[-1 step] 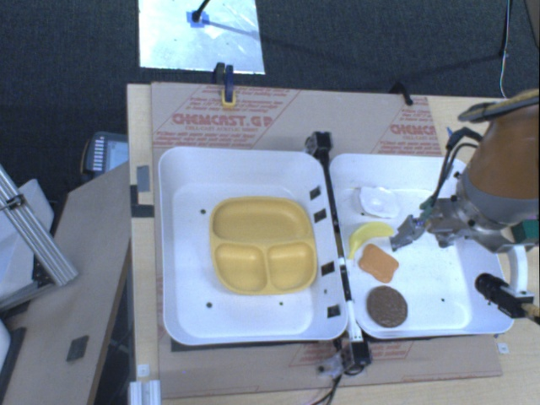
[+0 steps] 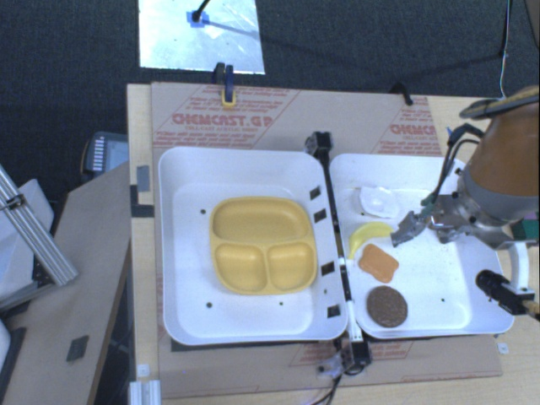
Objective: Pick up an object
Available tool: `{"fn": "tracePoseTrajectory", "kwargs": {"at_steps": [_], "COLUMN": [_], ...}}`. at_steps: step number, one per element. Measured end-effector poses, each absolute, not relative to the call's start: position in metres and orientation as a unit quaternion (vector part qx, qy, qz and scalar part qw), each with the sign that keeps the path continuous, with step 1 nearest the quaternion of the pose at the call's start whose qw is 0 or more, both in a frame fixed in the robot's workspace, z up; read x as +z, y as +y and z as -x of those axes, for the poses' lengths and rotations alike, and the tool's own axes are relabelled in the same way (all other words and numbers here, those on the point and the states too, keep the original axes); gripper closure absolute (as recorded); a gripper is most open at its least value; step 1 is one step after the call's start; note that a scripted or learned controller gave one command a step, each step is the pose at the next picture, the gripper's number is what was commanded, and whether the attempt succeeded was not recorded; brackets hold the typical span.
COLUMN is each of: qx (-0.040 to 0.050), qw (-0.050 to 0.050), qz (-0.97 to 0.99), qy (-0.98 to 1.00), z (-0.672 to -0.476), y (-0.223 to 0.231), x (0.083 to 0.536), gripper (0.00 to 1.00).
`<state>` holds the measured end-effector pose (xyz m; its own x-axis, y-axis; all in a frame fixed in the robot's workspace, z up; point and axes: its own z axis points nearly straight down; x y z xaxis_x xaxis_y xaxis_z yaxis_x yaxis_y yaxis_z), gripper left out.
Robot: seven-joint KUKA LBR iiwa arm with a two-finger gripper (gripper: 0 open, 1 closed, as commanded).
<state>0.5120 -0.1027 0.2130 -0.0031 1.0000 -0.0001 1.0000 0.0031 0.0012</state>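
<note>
The right bin (image 2: 439, 310) holds a small white crumpled piece (image 2: 376, 200) at the back, a yellow banana-like piece (image 2: 368, 234), an orange slab (image 2: 378, 263) and a round brown disc (image 2: 387, 305) near the front. My gripper (image 2: 407, 229) hangs over this bin, its tip pointing left, just right of the banana piece and above the orange slab. Nothing shows in its grasp. The arm (image 2: 506, 167) comes in from the right.
In the left bin (image 2: 181, 226) lies a yellow plate (image 2: 260, 245) with three compartments. A black divider with clips (image 2: 331, 218) runs between the bins. The right half of the right bin's floor is bare white.
</note>
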Motion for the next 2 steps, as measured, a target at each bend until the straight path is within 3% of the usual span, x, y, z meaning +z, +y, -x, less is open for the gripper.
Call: {"fn": "tracePoseTrajectory", "kwargs": {"at_steps": [2], "qx": [-0.0007], "qw": [-0.002], "qz": [-0.707], "qy": [0.707], "z": [-0.508], "y": [-0.102], "x": [0.088], "gripper": [0.00]}}
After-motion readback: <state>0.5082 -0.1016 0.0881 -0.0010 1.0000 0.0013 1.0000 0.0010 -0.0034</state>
